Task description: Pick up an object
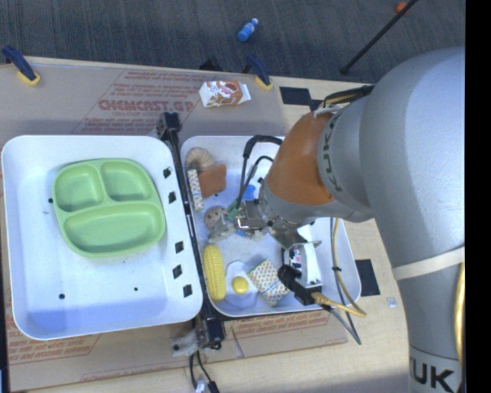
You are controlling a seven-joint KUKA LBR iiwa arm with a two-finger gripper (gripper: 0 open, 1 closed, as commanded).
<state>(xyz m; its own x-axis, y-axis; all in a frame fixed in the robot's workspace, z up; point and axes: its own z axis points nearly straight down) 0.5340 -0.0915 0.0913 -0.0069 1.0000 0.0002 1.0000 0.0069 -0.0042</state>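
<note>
Two shallow white bins. Left bin (24,219): one green three-compartment plate (108,206), smooth plastic. Right bin (349,281): one ribbed yellow corn cob (214,273) by its left wall, one brown block (212,179) near the far edge, one patterned packet (267,281). Gripper (247,219) low at the bin's middle; state cannot be told.

The right bin (198,150) holds a yellow corn cob (214,272) lying along its left wall, a brown block (212,178) near the top, and a patterned packet (267,279).
</note>
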